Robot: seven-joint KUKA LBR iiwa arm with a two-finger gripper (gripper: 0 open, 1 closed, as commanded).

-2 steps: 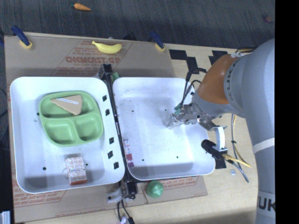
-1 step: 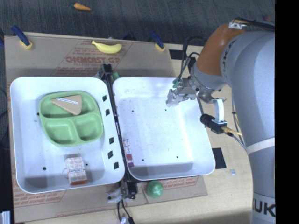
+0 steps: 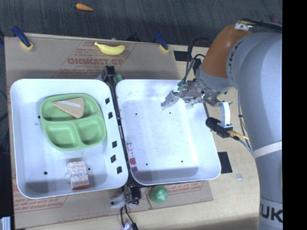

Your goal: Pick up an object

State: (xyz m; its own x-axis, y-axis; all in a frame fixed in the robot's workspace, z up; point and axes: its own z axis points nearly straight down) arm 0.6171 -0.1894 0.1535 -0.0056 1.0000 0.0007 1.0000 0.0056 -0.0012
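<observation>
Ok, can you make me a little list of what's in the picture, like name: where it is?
left bin: holds a green tray and a small carton
green tray: three sections, sandwich wedge in the top one
small carton: near the left bin's front edge
right bin: gripper over its back part
gripper: nothing seen between its fingers
banana: on the cardboard behind the bins
green ball: on the cardboard in front of the right bin
orange thing: on the floor, too small to name

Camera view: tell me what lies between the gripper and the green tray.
In the camera view, between the gripper and the green tray lie bare floor of the right bin and the black clamps joining both bins.
</observation>
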